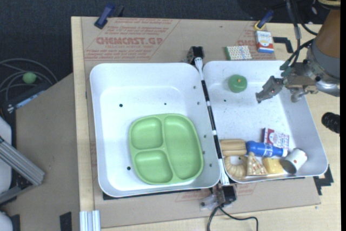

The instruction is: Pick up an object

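In the right bin (pixel 303 116), a small round green object (pixel 237 83) lies near the back left corner. Along the bin's front wall sits a pile: a tan roll (pixel 233 146), a blue bottle (pixel 265 149), a red and white box (pixel 277 139), a white cup (pixel 296 158) and yellow pieces (pixel 260 166). My gripper (pixel 278 97) hangs over the back of this bin, to the right of the green object and apart from it. Its fingers are open, and nothing is between them.
The left bin (pixel 108 89) holds a green divided plate (pixel 164 149). Behind the right bin, a patterned card (pixel 239 52) and a small box (pixel 264 41) lie on the bench. A black clip (pixel 195 53) joins the bins at the back.
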You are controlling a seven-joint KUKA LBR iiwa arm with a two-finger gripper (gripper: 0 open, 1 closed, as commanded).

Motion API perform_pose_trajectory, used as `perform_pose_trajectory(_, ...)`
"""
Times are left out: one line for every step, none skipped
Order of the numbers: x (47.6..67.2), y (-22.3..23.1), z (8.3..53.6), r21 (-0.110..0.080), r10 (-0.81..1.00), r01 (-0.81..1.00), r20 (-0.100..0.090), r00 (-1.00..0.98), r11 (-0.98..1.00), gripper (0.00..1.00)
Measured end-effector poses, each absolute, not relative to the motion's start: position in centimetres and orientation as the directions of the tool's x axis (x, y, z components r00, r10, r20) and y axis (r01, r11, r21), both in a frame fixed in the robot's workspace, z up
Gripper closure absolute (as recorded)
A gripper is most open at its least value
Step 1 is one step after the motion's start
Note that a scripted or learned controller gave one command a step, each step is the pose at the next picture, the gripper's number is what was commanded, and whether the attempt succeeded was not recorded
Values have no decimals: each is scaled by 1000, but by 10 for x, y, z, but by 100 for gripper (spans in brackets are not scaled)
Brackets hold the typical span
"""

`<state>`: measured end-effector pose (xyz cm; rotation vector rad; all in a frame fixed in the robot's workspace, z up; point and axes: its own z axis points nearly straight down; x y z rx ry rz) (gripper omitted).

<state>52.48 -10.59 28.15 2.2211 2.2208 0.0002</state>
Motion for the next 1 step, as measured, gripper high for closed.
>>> perform_pose_trajectory(584, -117, 138, -5, 1000, 1000, 1, 0, 0, 0)
